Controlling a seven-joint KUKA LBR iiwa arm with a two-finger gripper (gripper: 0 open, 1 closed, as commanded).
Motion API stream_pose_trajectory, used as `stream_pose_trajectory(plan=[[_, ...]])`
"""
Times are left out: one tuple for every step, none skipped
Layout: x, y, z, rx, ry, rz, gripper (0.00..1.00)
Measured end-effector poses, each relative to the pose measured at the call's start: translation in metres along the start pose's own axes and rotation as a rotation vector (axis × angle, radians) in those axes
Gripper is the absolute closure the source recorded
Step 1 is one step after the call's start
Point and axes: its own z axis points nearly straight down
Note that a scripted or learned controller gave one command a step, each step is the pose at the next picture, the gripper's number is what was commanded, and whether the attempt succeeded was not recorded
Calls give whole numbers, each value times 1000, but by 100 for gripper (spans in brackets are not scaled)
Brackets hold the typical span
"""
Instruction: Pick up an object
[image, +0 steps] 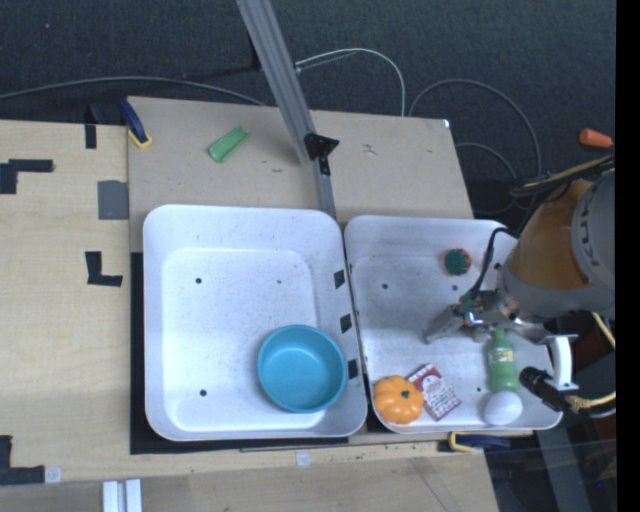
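My gripper hangs over the middle of the right bin, its fingers spread and nothing between them. A green bottle with a white cap lies just to the gripper's lower right, close to the wrist. An orange pumpkin-shaped toy and a small red-and-white packet rest at the bin's front edge. A small dark green ball sits toward the back of the bin, above the gripper. A blue bowl stands in the front right corner of the left bin.
The arm's grey and orange wrist covers the right bin's right side. A slanted metal pole crosses the bench behind the bins. A green block lies on the bench at the back left. Cables run at the right.
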Motion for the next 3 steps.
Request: stream_pose_trajectory(plan=[[1,0,-10,0,1,-1,100],[4,-6,-55,-3,1,0,100],[2,-2,-118,-7,-1,-1,100]])
